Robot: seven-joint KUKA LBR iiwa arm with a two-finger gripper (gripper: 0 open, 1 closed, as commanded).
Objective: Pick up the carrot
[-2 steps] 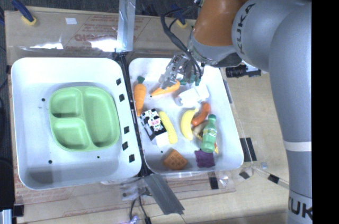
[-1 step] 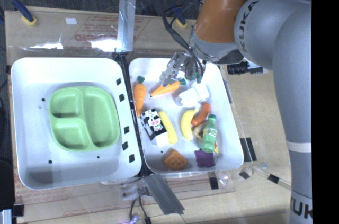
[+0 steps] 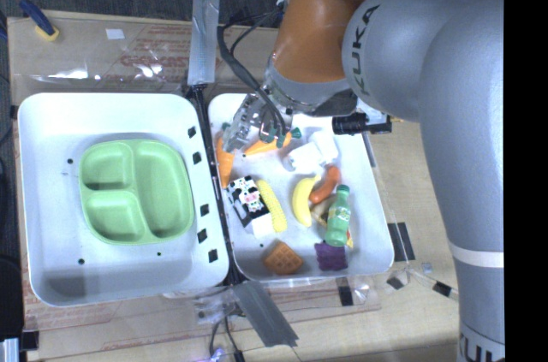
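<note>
Orange carrot (image 3: 224, 159) lies in right white bin (image 3: 373, 206), tight vs its left wall, upper-left corner; little room on that side. Gripper (image 3: 248, 127) sits just above/right of carrot's top end; fingers' state: cannot tell, too blurred. A second orange piece (image 3: 261, 149) just under gripper. Right of carrot: cow-print block (image 3: 247, 198), yellow banana (image 3: 300, 202), green bottle (image 3: 339, 217). Left white bin (image 3: 43, 181) holds green divided plate (image 3: 135, 189), w/ open floor round it.

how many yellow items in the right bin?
2. A banana near the bin's middle, and a longer yellow piece left of it beside the cow-print block. The arm may hide more.
</note>
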